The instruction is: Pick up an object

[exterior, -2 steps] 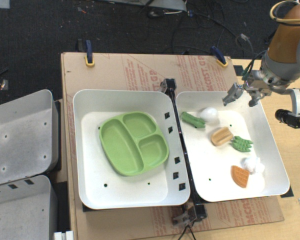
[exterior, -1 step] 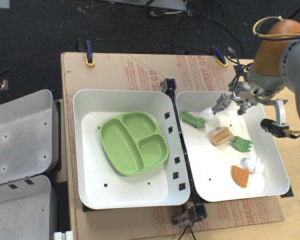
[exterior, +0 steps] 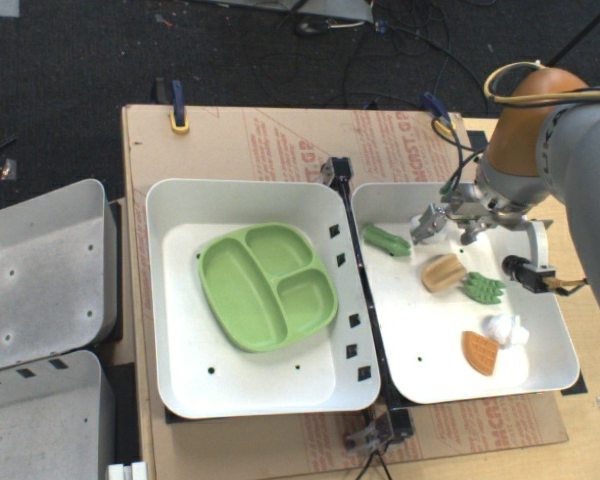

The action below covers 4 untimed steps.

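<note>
Here the end effector hovers above the tan block, just beside the pickle; its grasp I cannot tell. Best descend squarely onto one, avoiding the broccoli.

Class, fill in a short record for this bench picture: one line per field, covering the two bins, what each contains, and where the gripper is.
left bin: one green divided plate
right bin: green pickle-like piece, tan piece, green leafy piece, small white piece, orange wedge
gripper: over the right bin's upper part, between the pickle-like piece and the tan piece
held item: none seen between the fingers
</note>
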Each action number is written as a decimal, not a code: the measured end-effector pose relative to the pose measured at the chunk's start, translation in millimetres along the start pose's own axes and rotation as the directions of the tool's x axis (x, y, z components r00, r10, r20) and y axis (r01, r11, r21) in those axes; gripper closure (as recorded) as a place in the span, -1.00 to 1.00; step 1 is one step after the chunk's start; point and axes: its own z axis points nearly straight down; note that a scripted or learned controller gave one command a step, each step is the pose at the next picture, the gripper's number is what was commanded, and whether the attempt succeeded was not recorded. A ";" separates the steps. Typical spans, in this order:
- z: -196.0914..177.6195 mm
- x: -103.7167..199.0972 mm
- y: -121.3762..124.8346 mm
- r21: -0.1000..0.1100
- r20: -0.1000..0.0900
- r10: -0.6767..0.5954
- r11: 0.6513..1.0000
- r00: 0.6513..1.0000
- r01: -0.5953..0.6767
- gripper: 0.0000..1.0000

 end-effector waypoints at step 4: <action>-156.9 9.1 -9.3 -0.004 0.001 0.001 1.000 1.000 -0.001 1.00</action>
